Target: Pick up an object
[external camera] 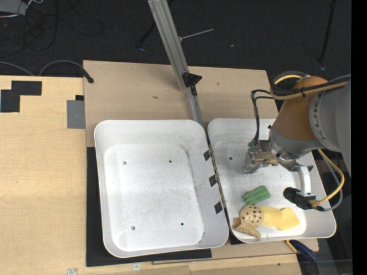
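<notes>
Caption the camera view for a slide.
Gripper low in right bin, behind green object and yellow object.

Left bin (pixel 114 153) and right bin (pixel 226 136): side by side on the bench (pixel 132 90), touching along their shared edge. Right bin, near edge: ridged block (pixel 256 195), with perforated piece (pixel 250 215) just in front and soft lump (pixel 282 218) beside it towards the right corner. Gripper (pixel 252 164): over the right bin's middle, behind the block.
</notes>
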You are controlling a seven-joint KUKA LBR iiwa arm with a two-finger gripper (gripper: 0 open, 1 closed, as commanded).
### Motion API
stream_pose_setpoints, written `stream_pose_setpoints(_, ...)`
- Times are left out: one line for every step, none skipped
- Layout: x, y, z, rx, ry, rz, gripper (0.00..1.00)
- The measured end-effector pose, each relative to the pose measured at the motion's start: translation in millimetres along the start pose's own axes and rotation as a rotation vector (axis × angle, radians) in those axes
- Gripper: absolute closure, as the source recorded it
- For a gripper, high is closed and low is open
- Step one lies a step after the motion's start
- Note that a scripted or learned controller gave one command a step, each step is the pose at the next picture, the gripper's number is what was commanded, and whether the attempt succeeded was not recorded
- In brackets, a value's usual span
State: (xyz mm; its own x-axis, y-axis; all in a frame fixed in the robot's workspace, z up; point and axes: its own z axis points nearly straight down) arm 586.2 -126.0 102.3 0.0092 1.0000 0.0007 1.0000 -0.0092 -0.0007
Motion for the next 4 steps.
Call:
stream_pose_setpoints(4.1,7.6,-47.3,-0.002,-0.001,-0.010,1.00)
stream_pose_setpoints(1.3,-1.4,-96.4,-0.003,-0.001,-0.008,1.00)
stream_pose_setpoints(-0.1,-0.6,-149.4,-0.004,-0.002,-0.009,1.00)
stream_pose_setpoints(50.5,1.6,-135.7,0.003,0.002,-0.013,1.00)
